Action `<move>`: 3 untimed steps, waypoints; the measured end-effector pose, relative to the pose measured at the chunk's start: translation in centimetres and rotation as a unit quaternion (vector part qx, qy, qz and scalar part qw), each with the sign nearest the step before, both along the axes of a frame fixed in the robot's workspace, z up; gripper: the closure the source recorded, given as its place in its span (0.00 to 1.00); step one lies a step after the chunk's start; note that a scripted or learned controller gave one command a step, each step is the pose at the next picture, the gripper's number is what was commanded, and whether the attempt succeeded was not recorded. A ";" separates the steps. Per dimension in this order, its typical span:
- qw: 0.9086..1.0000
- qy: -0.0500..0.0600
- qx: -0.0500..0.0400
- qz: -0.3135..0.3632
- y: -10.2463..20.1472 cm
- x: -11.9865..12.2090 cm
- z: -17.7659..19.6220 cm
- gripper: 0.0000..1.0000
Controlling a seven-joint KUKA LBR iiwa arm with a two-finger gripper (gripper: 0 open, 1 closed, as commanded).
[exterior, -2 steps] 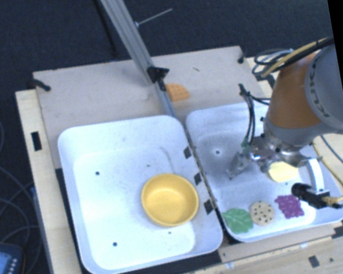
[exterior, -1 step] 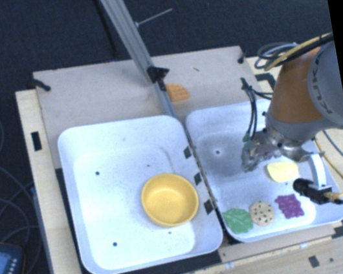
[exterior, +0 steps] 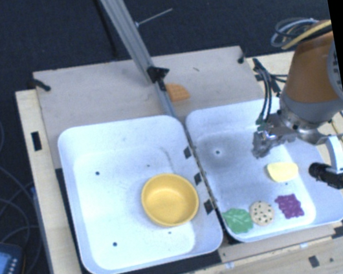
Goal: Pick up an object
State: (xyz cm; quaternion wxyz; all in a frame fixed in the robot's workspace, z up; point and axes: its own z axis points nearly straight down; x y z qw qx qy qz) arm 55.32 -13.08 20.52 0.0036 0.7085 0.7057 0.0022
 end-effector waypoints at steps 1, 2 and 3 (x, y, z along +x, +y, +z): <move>1.000 0.000 0.000 0.004 -1.0 0.5 5.9 1.00; 1.000 0.003 0.001 0.004 -1.1 0.6 6.2 1.00; 1.000 0.003 0.001 0.005 4.8 0.7 4.9 1.00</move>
